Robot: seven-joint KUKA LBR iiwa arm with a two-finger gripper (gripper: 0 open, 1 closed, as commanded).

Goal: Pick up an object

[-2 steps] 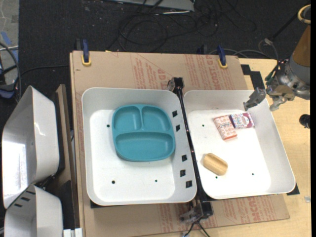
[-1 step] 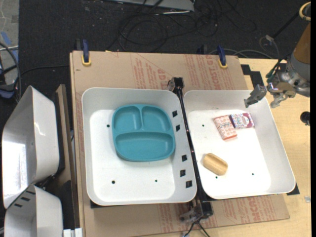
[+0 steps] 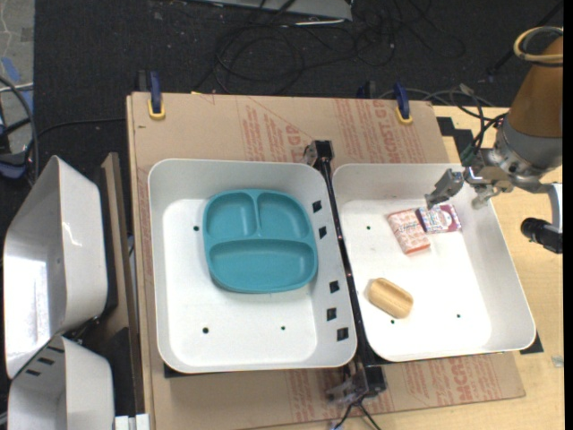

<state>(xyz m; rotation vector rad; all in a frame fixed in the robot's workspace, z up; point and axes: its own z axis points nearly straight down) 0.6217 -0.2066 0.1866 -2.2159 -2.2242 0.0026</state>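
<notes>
Two shallow white bins sit side by side on a brown cardboard-covered surface [image 3: 269, 124]. Clamps at the far edge of the cardboard, one on the left [image 3: 157, 97] and one on the right [image 3: 402, 104], pin it down.

Filling much of the left bin [image 3: 179, 330] is a teal divided plate [image 3: 260, 241], lying flat with three compartments, the two smaller ones toward the far side. The right bin [image 3: 448, 339] holds the smaller things. A pink and white packet [image 3: 408, 230] lies in its far half, and a smaller packet with purple print [image 3: 441, 218] lies just beside it on the right, touching or slightly overlapping it. A tan, bread-like roll [image 3: 390, 296] lies nearer the front of the same bin, apart from the packets.

Entering from the right, the grey arm [image 3: 542, 106] with its orange band reaches over the far right corner of the right bin. Its end effector [image 3: 466, 186] hangs just above and beside the purple-print packet, with the fingers spread apart and nothing between them. Dark cables [image 3: 269, 34] trail across the floor beyond the surface.
</notes>
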